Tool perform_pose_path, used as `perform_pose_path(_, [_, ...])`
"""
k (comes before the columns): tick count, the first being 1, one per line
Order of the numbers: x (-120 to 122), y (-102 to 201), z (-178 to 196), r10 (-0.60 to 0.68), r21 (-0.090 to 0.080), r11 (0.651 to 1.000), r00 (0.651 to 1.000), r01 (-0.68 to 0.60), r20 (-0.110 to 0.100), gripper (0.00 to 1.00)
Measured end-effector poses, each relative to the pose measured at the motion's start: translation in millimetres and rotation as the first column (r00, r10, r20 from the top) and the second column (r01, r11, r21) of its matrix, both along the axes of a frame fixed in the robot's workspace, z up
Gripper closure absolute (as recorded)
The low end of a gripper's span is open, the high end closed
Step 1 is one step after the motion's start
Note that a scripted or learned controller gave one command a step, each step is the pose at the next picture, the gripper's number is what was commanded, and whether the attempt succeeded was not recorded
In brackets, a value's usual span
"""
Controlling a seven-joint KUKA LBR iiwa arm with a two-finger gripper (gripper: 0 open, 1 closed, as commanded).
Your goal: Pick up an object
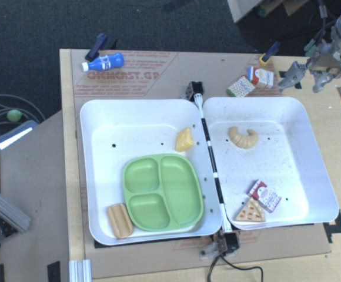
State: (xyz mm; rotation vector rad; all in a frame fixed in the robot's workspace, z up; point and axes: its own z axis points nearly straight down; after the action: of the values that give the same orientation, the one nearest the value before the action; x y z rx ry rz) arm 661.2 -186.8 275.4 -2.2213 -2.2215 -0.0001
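The approach step is judged to be in hand; the gripper is being held at the upper right of the frame, apparently spread and pinching nothing, outside the right bin; a descent over one object is being called for next; the left bin is bearing a green tray, a bread piece and a cheese wedge; the right is bearing a croissant, a pizza slice and a small carton.

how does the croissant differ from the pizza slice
The croissant is a plain tan, curved crescent; the pizza slice is a flat triangle, orange with red spots. The croissant lies alone near the bin's far side; the pizza slice sits at the near edge, touching a small red and white carton. Both lie in the right bin.
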Motion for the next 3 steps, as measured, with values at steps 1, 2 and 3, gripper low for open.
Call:
perform_pose_path(1, [-25.3, 29.3, -146.4, 0.0, 0.002, 1.0, 1.0, 0.0, -0.005, 0.0])
perform_pose_path(2, [-15.1, 66.0, -191.2, 0.001, 0.001, 1.0, 1.0, -0.001, -0.003, 0.0])
perform_pose_path(3, [-13.9, 65.7, -179.8, 0.001, 0.0, 1.0, 1.0, -0.001, 0.001, 1.0])
